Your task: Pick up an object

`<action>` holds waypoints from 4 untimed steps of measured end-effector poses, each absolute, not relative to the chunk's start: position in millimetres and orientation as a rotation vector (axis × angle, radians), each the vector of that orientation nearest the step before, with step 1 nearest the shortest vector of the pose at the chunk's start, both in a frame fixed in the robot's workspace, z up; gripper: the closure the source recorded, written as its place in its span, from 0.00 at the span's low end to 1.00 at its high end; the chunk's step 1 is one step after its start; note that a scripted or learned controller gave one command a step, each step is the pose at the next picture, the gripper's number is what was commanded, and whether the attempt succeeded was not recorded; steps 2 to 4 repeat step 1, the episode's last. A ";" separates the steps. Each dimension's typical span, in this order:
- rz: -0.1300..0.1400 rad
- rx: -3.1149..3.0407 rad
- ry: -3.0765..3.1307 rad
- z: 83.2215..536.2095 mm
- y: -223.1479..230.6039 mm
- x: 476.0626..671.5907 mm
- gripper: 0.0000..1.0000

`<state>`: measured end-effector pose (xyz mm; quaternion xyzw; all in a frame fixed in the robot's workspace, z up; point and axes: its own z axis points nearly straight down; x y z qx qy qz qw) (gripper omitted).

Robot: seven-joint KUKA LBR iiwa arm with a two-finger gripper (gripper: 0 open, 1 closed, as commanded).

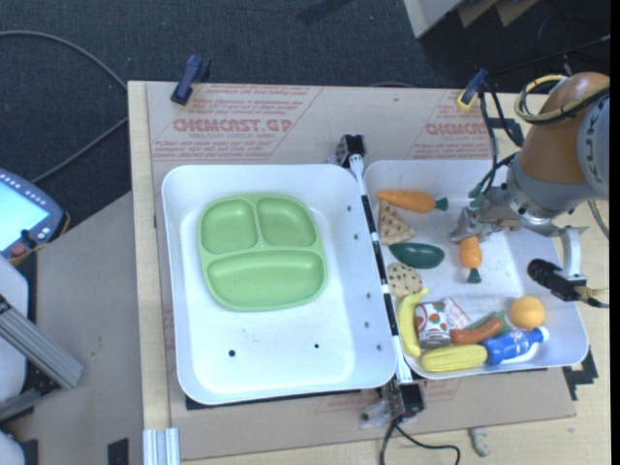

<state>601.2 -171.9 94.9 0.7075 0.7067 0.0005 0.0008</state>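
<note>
Nearest the lens, the left bin (194, 376) sits with its front rim close to the near edge of the bench (291, 124), and it holds a pale green divided plate (262, 250) lying flat toward the back of its floor. Just beside it, rims touching along a black joint, the right bin (557, 260) carries all the toy food. Along that bin's left wall, from back to front, lie a large carrot (407, 201) pointing right, a tan wedge (392, 223), a dark green vegetable (418, 255), a second tan wedge (404, 279) and a banana (409, 320) curving down the wall. A red and white carton (438, 320) leans against the banana, with a yellow corn cob (451, 358) in front of it at the near rim. A reddish sausage (477, 330) lies between the carton and a blue bottle (511, 345), and an orange fruit (527, 312) rests just behind the bottle. Farther back, near the middle of this bin, a small carrot (471, 252) lies with its green tip toward the near rim. The gripper (467, 229) hangs directly over the small carrot's orange end, touching or nearly so; whether it is released, clenched or grasping the carrot cannot be told from this angle. The arm (557, 163) reaches in from the right above the bin's back corner.
</note>
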 end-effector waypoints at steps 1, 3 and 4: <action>0.003 2.218 2.223 185.5 -79.2 619.2 1.00; 0.003 2.218 2.223 185.5 -79.2 619.2 1.00; 0.003 2.218 2.223 185.5 -79.2 619.2 1.00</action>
